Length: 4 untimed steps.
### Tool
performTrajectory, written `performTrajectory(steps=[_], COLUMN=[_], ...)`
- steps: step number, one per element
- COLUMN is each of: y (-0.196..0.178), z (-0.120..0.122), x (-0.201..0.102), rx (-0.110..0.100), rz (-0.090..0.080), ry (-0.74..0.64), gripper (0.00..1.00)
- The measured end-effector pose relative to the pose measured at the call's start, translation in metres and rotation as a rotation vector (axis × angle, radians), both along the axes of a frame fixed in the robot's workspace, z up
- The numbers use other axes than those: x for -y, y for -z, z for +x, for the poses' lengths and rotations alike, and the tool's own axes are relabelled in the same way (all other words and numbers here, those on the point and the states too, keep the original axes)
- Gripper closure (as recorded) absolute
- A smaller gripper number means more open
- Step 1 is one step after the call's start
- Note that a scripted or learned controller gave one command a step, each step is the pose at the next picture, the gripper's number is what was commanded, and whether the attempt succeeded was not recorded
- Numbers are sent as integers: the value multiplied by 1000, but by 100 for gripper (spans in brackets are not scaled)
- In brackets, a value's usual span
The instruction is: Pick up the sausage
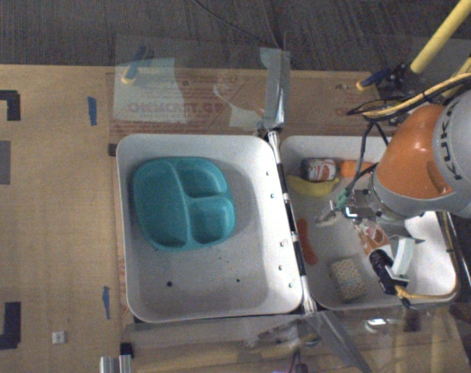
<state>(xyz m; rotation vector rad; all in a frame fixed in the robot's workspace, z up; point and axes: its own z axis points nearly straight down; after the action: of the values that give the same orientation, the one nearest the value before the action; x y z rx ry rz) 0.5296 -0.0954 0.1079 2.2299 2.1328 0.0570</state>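
A slim red-orange sausage (304, 242) lies lengthwise against the left wall of the right bin (430, 286). My gripper (354, 212) hangs over the middle of that bin, to the right of the sausage and a little farther back, apart from it. The wrist hides the fingertips. Just under the gripper lies a brown-orange piece (371, 239), partly covered by the arm; whether the gripper touches it cannot be made out.
In the right bin, a red and white can (321, 169), a yellow banana (312, 186) and a small orange thing (348, 168) sit at the back, and a beige speckled block (347, 278) at the front. A teal divided plate (183, 202) lies in the left bin (212, 294).
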Motion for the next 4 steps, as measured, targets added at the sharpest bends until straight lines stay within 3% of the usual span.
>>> performTrajectory(steps=[1, 2, 3, 4], y=[1, -9, 19, -77], z=[17, 61, -5, 2], x=[18, -1, -2, -30], rx=[-17, -44, -51, -63], rz=[23, 23, 29, 20], ry=[166, 434, 400, 173], gripper=[0, 0, 0, 0])
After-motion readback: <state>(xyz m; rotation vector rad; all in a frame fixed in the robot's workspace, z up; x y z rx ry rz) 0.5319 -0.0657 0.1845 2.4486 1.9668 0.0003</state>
